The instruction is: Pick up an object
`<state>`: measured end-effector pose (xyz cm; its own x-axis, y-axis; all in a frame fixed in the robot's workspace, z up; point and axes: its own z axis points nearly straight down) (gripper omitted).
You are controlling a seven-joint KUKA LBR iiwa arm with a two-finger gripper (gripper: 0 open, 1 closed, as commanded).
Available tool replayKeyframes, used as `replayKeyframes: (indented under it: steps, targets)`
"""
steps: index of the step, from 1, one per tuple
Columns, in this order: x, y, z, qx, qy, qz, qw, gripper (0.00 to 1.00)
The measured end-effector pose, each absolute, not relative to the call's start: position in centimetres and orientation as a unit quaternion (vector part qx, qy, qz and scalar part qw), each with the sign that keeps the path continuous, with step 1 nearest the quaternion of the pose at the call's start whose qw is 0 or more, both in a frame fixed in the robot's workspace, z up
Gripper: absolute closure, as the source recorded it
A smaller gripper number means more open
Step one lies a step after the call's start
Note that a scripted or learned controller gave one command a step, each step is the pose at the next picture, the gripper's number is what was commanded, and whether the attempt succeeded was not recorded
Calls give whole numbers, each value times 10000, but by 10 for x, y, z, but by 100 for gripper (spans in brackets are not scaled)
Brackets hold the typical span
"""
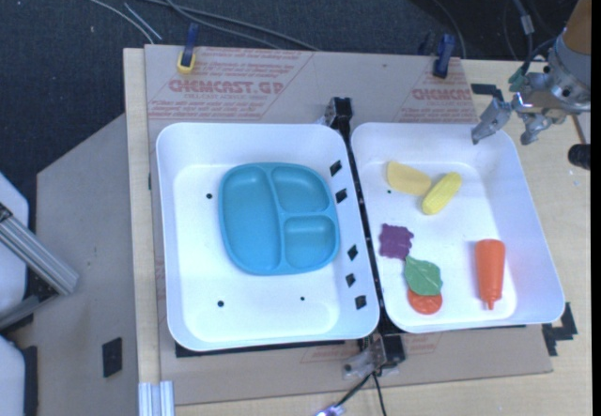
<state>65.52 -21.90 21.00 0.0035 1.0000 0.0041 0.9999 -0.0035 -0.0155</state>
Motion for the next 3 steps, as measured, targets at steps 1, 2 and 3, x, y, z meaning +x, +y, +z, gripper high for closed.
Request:
replayKeyframes:
  steps: [1, 2, 3]
  targets:
    - [658, -218, 220, -7070, -7073, -1, 2, 0]
    - [652, -212, 161, -7068, -7074, 14, 32, 0]
    - [656, -207, 115, -7062, -7080, 9, 20, 0]
